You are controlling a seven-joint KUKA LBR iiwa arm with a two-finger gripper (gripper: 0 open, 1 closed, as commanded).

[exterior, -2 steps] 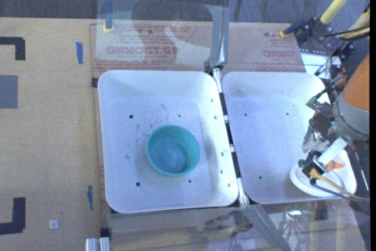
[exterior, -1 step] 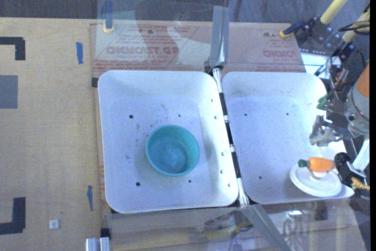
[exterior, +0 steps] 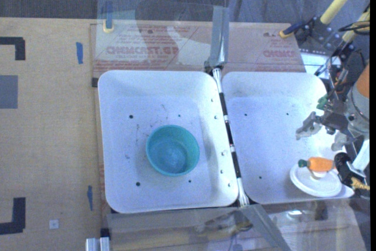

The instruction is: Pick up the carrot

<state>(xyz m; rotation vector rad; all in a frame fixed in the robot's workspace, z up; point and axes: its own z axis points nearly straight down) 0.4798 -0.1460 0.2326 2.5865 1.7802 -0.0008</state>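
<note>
Claw open and holding nothing, above right bin, carrot on white plate nearby

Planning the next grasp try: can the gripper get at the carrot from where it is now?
Probably yes. The carrot lies in the open on a white plate in the right bin, nothing over it. The gripper hangs just above and beside it.

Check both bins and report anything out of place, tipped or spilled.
Nothing is spilled or tipped. The teal bowl sits upright in the left bin. The carrot lies on a white plate that overhangs the right bin's near right corner, below the hand.
</note>
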